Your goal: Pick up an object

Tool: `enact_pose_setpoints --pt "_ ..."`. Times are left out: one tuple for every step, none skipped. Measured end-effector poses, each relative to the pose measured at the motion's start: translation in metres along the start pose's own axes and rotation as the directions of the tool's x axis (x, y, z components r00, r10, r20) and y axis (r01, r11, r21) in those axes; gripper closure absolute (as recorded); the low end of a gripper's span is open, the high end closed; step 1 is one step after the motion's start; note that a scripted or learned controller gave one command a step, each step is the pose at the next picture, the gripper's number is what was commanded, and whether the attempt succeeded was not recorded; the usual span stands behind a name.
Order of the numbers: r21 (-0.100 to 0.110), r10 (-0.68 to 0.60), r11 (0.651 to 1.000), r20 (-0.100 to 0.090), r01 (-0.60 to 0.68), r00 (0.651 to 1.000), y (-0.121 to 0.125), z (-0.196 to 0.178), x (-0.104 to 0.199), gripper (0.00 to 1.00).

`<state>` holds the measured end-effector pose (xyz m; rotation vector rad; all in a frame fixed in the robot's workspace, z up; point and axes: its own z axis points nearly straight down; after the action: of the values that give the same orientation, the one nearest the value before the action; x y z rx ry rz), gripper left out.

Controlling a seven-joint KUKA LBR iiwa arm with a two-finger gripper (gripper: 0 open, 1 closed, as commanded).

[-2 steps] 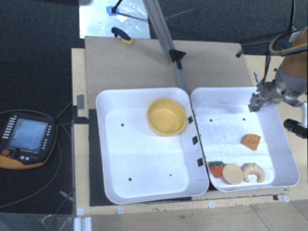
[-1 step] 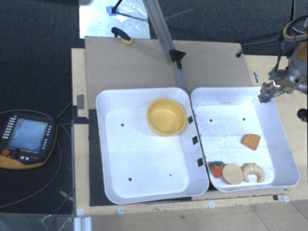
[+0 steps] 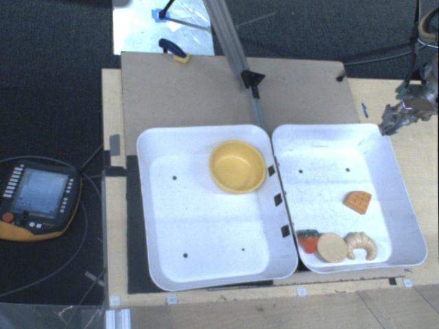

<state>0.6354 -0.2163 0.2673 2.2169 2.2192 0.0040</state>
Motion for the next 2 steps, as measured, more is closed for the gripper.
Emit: enact_pose_setpoints --pt "0.004 -0.003 1.000 -0.002 0.003 1.000 0.007 0.008 0.042 1.00" --pt "0.004 -0.003 1.000 -0.002 0.003 1.000 0.008 0.004 0.094 1.00"
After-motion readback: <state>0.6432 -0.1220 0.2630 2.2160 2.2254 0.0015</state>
